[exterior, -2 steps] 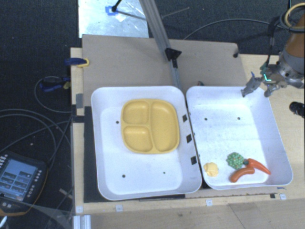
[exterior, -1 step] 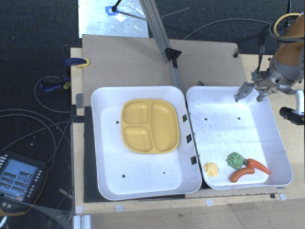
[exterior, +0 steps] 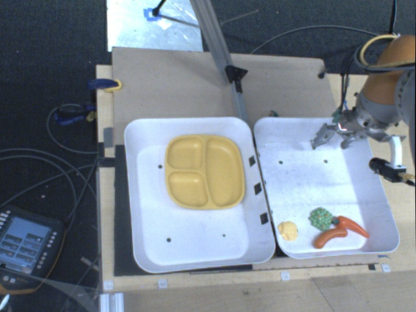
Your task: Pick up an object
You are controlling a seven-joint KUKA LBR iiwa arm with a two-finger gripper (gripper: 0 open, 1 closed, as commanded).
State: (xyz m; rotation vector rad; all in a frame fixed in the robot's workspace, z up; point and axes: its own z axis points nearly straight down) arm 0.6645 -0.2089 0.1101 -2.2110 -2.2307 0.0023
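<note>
Now, my readout:
Left bin (exterior: 146,239): yellow divided plate (exterior: 205,172) at centre.
Right bin (exterior: 374,194): yellow piece (exterior: 288,230), green toy (exterior: 319,218), orange toys (exterior: 339,231) at 6 o'clock.
Gripper (exterior: 333,138): fingers spread, holding nothing, at 12 o'clock.

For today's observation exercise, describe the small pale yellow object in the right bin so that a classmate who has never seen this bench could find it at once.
Start at the right bin, the one without the yellow divided plate. Go to its near edge, where three small things cluster. The pale yellow object lies farthest left, near the wall between the bins, apart from the green bumpy piece and the orange curved piece; it alone is rounded, lumpy and cream-yellow.
</note>
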